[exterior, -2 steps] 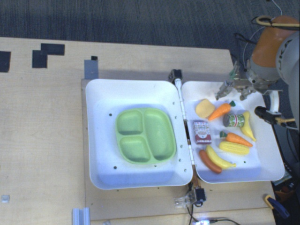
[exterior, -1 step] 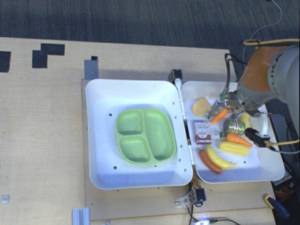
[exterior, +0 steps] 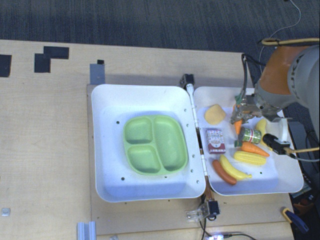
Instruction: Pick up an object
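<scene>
The right bin (exterior: 287, 181) holds several toy foods. A pale yellow lump (exterior: 215, 114) lies at the back left, and a red box (exterior: 215, 140) sits in front of it. A banana (exterior: 235, 169) and a red sausage (exterior: 222, 172) lie at the front. A yellow corn cob (exterior: 250, 158), a carrot (exterior: 255, 149) and a green can (exterior: 249, 135) sit mid-bin. My gripper (exterior: 242, 116) hangs low over the bin's back, just above a small orange piece (exterior: 238, 127) and next to the can. The arm's wrist hides what lies under it.
The left bin (exterior: 105, 134) bears a green divided plate (exterior: 155, 144). A ridge (exterior: 196, 134) where the two bin rims meet runs between them. A black cable and a fitting (exterior: 274, 141) trail off the arm over the right bin's right side.
</scene>
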